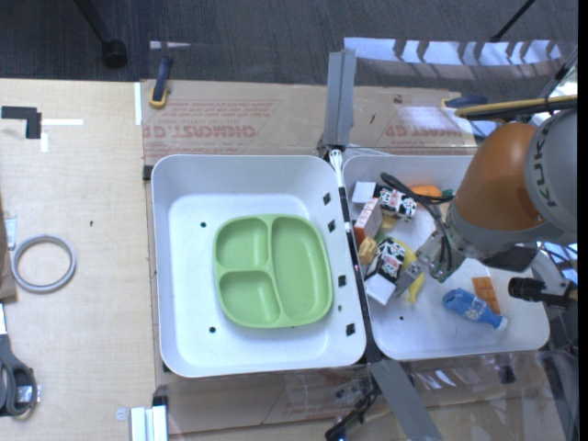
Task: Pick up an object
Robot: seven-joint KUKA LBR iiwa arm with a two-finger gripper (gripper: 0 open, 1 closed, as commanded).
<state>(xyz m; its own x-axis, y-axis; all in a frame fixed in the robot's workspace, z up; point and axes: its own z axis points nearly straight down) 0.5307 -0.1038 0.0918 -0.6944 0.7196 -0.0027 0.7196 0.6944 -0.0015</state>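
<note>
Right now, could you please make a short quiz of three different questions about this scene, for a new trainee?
1. True or false: the green divided plate lies in the left bin.
2. Which bin does the gripper reach into? A) left B) right
3. Fill in: the blue packet lies in the ____ bin.

Key: 1 true. 2 B, the right bin. 3 right.

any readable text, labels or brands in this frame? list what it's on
"KU": start of dark lettering on the arm's grey casing; the rest is cut off at the edge.
Red print on the cardboard behind the bins: upside down and blurred, not reliably readable.
Blue packet and small boxes in the right bin: print too small to read.
</note>
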